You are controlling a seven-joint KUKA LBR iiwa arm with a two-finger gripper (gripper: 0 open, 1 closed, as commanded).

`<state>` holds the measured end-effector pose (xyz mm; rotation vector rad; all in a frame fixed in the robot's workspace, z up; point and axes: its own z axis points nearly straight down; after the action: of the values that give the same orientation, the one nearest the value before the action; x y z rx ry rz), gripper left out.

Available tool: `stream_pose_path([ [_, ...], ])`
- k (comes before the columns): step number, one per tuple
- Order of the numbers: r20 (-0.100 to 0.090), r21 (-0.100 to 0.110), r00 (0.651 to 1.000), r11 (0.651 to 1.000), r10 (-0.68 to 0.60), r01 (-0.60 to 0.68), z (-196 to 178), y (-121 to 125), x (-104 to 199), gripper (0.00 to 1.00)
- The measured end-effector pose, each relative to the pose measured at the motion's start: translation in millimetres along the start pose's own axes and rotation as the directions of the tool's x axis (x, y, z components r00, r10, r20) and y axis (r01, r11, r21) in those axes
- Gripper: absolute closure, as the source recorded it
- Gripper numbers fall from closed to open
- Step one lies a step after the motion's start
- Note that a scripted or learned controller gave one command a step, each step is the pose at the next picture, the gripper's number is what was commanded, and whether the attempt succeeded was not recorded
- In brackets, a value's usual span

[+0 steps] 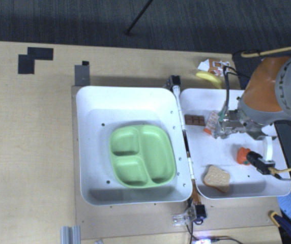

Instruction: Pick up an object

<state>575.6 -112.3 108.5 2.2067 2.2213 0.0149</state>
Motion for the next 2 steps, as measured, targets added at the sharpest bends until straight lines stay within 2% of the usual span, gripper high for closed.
stream_pose_path([
  [1, 0.000, 0.000, 1.000, 1.000, 0.000, 0.000, 0, 0, 0, 0.00],
  [2, 0.000, 0.006, 1.000, 1.000, 0.005, -0.005, 21, -61, 20, 0.00],
])
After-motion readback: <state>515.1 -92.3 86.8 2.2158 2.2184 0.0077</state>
